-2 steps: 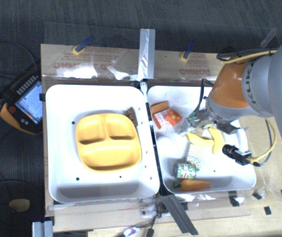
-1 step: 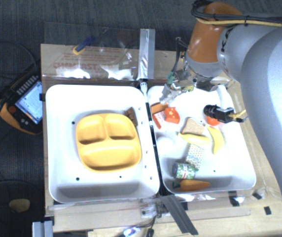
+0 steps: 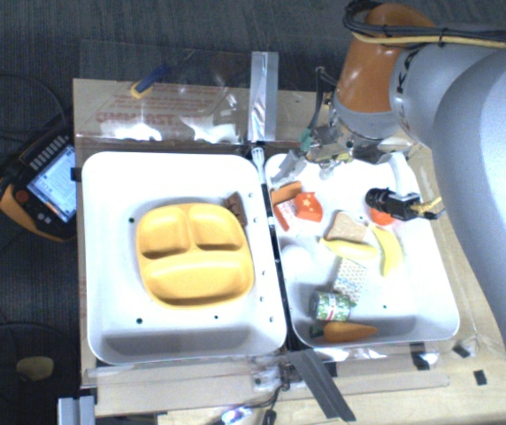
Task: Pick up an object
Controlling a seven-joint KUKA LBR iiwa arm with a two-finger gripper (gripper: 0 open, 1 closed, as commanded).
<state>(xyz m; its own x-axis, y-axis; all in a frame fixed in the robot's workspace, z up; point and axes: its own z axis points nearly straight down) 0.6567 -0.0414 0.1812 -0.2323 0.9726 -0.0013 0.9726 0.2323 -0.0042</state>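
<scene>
My gripper [image 3: 311, 154] hangs over the far left corner of the right bin [image 3: 430, 299], under the orange wrist band. Just below it in the bin lie an orange sausage-like piece [image 3: 286, 193] and a red piece [image 3: 308, 207]. Further in are a slice of bread [image 3: 347, 228], a yellow banana [image 3: 389, 251], a patterned packet [image 3: 352, 278], a green can [image 3: 331, 305] and a carrot [image 3: 348, 331] at the near wall. I see nothing lifted by the gripper.
The left bin [image 3: 111, 184] holds a yellow divided plate [image 3: 195, 255] and a small brown piece [image 3: 234, 205] by the middle wall. A handheld controller [image 3: 48, 189] lies on the floor at the left. Clear plastic sheet [image 3: 182, 104] lies behind the bins.
</scene>
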